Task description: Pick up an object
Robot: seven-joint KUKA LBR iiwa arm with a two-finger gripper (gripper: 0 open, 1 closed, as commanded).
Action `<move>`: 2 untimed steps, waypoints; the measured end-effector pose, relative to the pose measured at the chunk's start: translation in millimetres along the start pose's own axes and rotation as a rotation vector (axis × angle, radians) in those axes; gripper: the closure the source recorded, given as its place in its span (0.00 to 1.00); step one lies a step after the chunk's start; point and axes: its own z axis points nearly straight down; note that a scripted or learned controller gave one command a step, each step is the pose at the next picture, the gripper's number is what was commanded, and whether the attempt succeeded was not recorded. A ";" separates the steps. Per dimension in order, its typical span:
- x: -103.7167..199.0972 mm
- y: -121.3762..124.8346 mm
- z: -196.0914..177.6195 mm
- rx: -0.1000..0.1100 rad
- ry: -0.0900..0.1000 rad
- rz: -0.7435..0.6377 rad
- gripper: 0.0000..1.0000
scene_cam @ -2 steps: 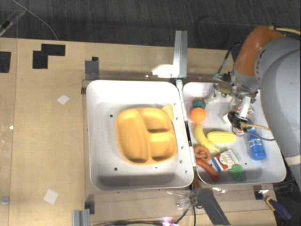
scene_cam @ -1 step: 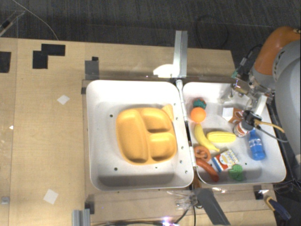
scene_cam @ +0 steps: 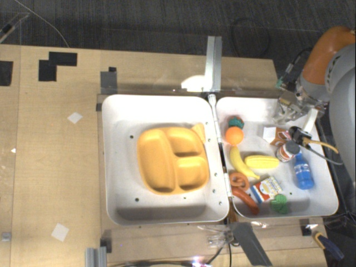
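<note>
While the task names no single object, the candidates all lie in the right bin (scene_cam: 331, 204), listed below.

Gripper (scene_cam: 289, 113): at the right bin's far right corner, low over the floor; whether it is wide or narrow cannot be told, and nothing is seen held.
Banana (scene_cam: 240, 163): mid-bin, curved, judged light and firm; best taken across its middle.
Corn cob (scene_cam: 262, 162): just beside the banana, toward the right edge; likely light plastic, ridged, good purchase across its width.
Orange ball (scene_cam: 234, 136): near the left edge; round, probably prone to roll from the pinch.
Blue bottle (scene_cam: 303, 172): by the right edge, lying flat; smooth, judged slippery, take across the body.
Small can (scene_cam: 287, 151): nearest the gripper, just toward the near edge from it; stiff, round.
Yellow tray (scene_cam: 172, 159): in the left bin (scene_cam: 117, 115), well apart from the gripper; broad, awkward to pinch.
</note>
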 end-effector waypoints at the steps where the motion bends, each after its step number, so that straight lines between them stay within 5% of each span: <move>1: -1.3 -0.5 0.9 0.002 -0.002 -0.001 0.00; 2: -7.9 3.0 10.2 0.000 0.000 -0.143 0.00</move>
